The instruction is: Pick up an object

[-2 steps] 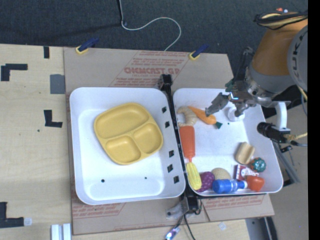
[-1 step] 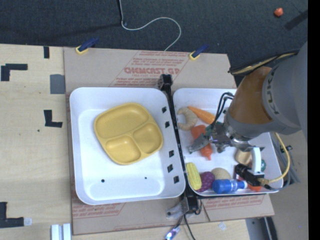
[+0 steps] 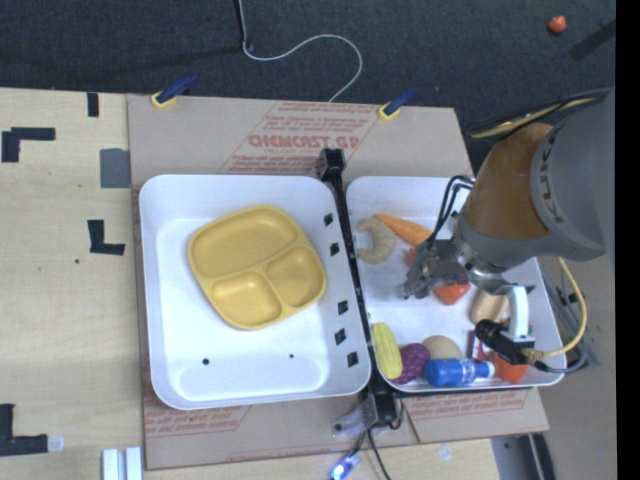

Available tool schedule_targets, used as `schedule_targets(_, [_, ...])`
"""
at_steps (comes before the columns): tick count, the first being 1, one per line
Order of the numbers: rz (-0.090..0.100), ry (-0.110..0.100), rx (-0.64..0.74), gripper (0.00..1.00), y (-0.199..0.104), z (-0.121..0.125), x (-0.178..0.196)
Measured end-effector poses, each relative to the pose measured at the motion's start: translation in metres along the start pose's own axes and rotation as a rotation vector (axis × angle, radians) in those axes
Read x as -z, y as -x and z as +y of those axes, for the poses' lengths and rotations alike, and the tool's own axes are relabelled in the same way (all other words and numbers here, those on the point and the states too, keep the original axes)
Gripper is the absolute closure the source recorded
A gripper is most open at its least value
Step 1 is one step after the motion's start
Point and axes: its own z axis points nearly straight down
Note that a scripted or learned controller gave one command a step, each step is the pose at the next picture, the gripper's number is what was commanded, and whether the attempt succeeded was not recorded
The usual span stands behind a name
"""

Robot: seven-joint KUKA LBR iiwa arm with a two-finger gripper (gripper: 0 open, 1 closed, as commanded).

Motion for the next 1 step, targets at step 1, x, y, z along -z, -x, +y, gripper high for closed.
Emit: schedule_targets(1, [-0.001,0.018,0.002,1.00,-0.0340,-0.0541,0.1761])
